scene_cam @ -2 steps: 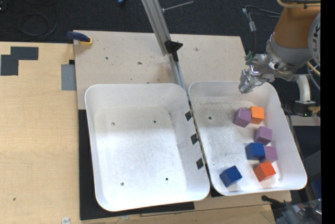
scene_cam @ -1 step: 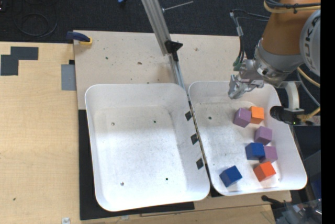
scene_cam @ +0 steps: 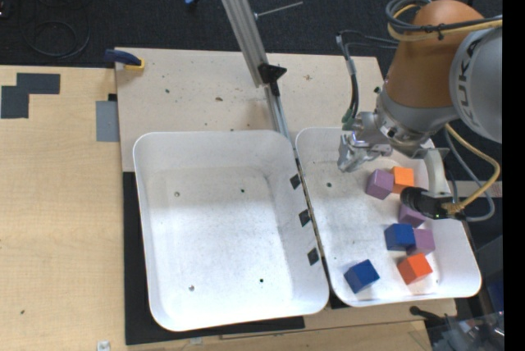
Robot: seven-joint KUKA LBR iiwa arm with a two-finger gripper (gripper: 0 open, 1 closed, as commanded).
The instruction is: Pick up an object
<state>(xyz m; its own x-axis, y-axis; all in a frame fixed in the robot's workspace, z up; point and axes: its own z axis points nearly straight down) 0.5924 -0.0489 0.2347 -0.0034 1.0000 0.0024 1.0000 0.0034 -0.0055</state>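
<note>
A single fixed camera sits above the worktop [scene_cam: 57, 202] and looks down at a slant, far enough off to take in both white bins [scene_cam: 221, 316] whole. The arm [scene_cam: 435, 70] enters from the frame's right, with dark floor along the top.

Arm [scene_cam: 459, 70] cut off at right edge, purple block [scene_cam: 409, 216] partly hidden by cable
</note>
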